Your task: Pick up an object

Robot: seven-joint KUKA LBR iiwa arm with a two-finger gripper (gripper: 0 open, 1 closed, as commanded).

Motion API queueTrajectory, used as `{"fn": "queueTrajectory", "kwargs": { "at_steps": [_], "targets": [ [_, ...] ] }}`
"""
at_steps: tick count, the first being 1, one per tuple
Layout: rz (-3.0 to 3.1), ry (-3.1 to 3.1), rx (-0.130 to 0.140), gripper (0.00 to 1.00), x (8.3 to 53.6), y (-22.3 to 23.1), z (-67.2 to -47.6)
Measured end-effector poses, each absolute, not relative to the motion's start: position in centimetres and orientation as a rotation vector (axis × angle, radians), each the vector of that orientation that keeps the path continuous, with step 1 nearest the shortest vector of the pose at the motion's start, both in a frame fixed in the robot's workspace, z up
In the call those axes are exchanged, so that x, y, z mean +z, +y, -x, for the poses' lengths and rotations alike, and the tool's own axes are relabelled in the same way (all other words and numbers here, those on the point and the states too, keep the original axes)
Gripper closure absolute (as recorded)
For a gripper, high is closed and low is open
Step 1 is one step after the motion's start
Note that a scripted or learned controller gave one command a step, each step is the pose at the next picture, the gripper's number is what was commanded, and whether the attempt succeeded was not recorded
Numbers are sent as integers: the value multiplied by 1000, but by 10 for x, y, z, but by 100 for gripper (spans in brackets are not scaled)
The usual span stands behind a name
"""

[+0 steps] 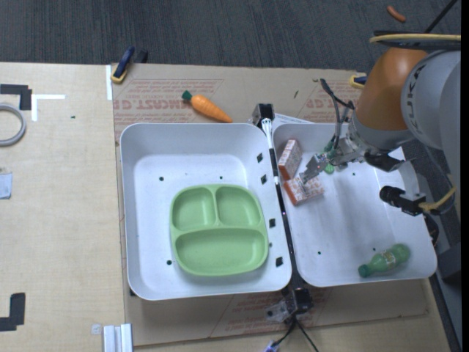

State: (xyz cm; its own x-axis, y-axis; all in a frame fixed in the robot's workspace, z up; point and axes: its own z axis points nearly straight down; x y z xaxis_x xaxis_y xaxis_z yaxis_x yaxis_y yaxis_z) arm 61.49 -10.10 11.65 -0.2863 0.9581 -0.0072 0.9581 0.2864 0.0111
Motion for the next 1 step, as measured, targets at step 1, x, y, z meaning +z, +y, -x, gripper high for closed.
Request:
{"fn": "queueTrajectory", "kwargs": {
  "at_steps": [1],
  "targets": [
    [-2066, 2362, 4, 0, 96, -99, -624]
  ]
}}
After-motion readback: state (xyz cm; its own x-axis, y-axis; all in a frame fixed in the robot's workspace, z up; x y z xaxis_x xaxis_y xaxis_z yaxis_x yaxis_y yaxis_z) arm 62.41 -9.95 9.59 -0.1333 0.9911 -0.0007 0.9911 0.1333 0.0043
